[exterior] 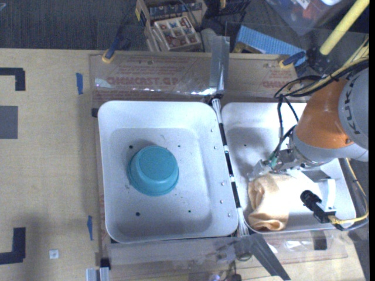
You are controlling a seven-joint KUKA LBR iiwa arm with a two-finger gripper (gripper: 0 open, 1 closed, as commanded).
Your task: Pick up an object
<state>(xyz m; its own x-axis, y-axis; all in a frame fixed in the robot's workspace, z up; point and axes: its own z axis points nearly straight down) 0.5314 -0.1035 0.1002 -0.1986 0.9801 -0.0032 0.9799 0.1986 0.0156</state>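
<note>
The pincer point(274, 163) is hovering just above the tan cloth point(269, 201), probably lining up a grasp. Its grip state is unclear. A blue bowl point(153, 170) is sitting well left of the cloth.

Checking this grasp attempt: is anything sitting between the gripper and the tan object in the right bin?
Nothing visible does. The gripper is low in the right bin, right at the upper edge of the tan object, with no other item between them. The teal bowl sits apart in the left bin.

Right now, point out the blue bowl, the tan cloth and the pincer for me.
blue bowl point(153, 170), camera view, middle of its upturned base.
tan cloth point(269, 201), camera view, centre of the bundle.
pincer point(270, 164), camera view, at its tip above the cloth.
</note>
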